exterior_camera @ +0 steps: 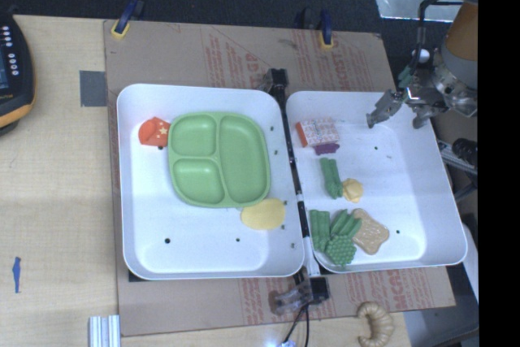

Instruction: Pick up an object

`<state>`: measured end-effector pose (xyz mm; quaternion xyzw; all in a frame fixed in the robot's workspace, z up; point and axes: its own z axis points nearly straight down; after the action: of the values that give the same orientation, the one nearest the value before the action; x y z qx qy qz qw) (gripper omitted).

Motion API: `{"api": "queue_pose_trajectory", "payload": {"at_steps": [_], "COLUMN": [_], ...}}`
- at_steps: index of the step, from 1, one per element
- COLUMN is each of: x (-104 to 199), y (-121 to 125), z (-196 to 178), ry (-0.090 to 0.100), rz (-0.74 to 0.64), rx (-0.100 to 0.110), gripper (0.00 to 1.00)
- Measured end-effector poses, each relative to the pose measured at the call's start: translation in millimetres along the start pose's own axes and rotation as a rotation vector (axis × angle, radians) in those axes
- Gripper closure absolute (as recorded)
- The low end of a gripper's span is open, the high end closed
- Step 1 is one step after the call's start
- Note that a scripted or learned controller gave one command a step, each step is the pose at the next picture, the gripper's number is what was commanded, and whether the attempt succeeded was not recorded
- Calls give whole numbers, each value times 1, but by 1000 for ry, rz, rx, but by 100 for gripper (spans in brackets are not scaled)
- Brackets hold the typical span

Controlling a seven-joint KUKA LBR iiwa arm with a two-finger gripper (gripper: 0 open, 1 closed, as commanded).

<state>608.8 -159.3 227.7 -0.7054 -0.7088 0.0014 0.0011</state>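
While your gripper hangs spread and empty over the right bin, you must next reach left to the pink packet.

We see two white bins that look like smooth, shiny plastic. The green plate looks like smooth, matt plastic. Under them lies brown cardboard, flat and dull. The bench looks like pale wood.
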Motion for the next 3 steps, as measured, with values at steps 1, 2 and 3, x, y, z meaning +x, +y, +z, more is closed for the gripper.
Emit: {"api": "queue_pose_trajectory", "payload": {"at_steps": [1, 2, 3], "x": [50, 66, 64], "y": [0, -22, -19], "z": [56, 141, 126], "ry": [2, 2, -1], "rz": [-5, 1, 1], "rx": [6, 10, 2], "gripper": [0, 0, 100]}}
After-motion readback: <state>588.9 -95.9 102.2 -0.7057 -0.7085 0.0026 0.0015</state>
